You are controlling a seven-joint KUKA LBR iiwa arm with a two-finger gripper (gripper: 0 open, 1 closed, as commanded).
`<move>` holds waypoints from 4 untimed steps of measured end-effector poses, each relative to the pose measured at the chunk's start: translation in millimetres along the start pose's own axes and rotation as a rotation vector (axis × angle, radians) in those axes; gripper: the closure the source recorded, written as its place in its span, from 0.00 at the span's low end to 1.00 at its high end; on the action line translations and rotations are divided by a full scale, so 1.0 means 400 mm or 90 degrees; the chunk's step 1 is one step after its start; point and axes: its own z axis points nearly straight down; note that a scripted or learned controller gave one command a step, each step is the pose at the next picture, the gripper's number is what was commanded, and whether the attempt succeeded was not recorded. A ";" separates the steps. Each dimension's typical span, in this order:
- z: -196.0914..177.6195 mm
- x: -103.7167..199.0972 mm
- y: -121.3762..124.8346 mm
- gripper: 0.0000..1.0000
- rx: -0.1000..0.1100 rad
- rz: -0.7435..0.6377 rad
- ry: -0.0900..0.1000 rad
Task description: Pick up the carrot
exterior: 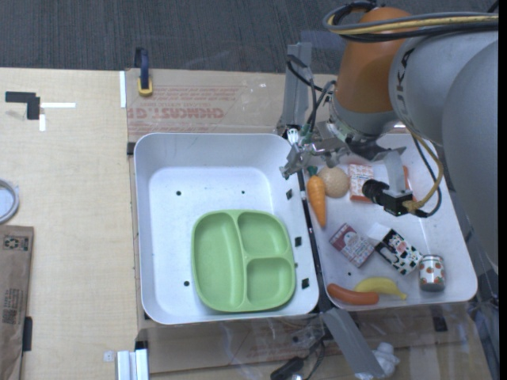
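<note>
Left bin [150, 236]: held one green divided plate [244, 260]. Right bin [455, 236]: carrot [318, 200] lay against the left wall, thick end up, touching a tan ball [336, 182]. Likely light, stiff and smooth; best pinched across its thick middle. Gripper [305, 155] hung just above the carrot's top; whether open or shut could not be told. Also in the right bin: cartons, banana [382, 286], sausage [352, 295], can [432, 273].
</note>
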 end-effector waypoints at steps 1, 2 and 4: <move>-0.001 0.027 0.110 0.00 0.000 0.025 0.000; -0.002 -0.175 0.016 0.00 0.000 -0.009 0.000; -0.060 -0.244 0.048 1.00 -0.003 -0.137 -0.002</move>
